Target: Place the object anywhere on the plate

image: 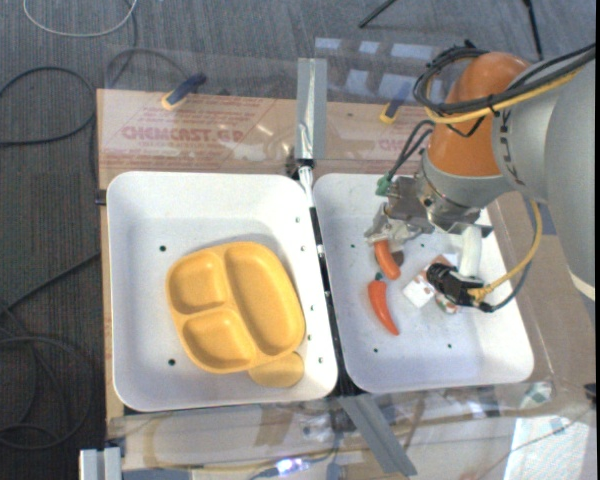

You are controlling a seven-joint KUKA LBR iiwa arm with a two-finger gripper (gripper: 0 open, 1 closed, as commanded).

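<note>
Gripper [390, 230]: hangs low over the upper left part of the right bin [460, 353]; whether it is apart or together cannot be told from this slanted view.
Object: short orange-red piece [387, 260] on the bin floor just below the gripper (judged the likely target; contact cannot be made out).
Neighbour: longer orange-red piece [383, 308] with a green tip, just beside the short one, toward the bin's front.
Plate [270, 298]: yellow, three compartments, in the left bin [140, 218], well apart from the object and across the walls where the bins meet.
Step in hand: judged to be the grasp, not yet confirmed.
Method: centre the gripper on the short piece's middle and close across its narrow width. Lift clear of both bin walls before crossing. Release low over the plate (any compartment is acceptable).
Caution: the neighbour lies close enough to be nudged.
Writing: red print on the brown sheet [180, 138] behind the bins appears to read "CHEMCAST"; the smaller text is illegible.
</note>
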